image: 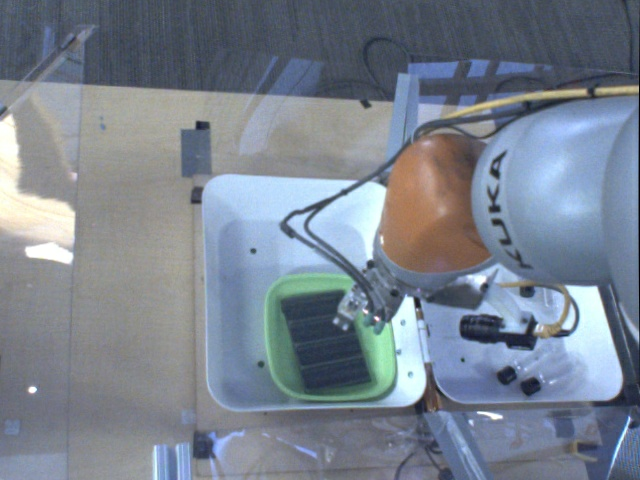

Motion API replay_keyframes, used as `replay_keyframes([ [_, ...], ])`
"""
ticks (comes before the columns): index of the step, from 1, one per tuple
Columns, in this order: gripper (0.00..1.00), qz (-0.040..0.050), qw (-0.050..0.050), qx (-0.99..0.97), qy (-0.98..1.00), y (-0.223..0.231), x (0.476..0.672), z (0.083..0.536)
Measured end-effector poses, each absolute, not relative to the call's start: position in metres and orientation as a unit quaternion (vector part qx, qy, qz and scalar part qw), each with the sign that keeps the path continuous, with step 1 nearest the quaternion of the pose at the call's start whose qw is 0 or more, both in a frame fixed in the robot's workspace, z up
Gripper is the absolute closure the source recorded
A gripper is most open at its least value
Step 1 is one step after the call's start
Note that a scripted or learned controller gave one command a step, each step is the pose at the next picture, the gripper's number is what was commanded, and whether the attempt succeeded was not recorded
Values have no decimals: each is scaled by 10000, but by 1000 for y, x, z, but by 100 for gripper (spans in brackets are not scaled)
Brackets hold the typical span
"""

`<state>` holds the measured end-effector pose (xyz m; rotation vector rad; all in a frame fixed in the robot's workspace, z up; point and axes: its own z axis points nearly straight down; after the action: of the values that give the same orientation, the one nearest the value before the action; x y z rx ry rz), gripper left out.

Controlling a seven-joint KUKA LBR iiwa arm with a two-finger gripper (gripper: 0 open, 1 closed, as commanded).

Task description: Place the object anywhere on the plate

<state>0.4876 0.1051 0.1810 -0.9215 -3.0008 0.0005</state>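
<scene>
Overhead view of the bench point(110, 298), as I see it from the remote station. The left bin point(228, 268) holds a green plate point(275, 313) with rounded corners, set toward the lower right of that bin in the view. On the plate lies the object point(322, 346), a dark grey ribbed slab. It lies flat with its long side at a slight slant, covers most of the plate's floor and sits wholly inside the raised green rim.

The gripper point(361, 306) stands over the plate's upper right corner, at the slab's top right end. I cannot tell whether it touches the slab, nor whether it is spread or closed, since its tip is too small and cluttered to read.

Above it, the orange band point(432, 208) and the grey arm point(565, 193) cover the divide between the bins and much of the right bin point(605, 363). Toward the lower edge of the right bin lie two small black pieces point(508, 375), close together on the white floor.
</scene>
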Motion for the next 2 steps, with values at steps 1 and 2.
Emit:
replay_keyframes([
  [1,0,1,11,-2938,-9559,105,488,181],
  [2,0,-5,-8,-2977,-9546,38,512,200],
])
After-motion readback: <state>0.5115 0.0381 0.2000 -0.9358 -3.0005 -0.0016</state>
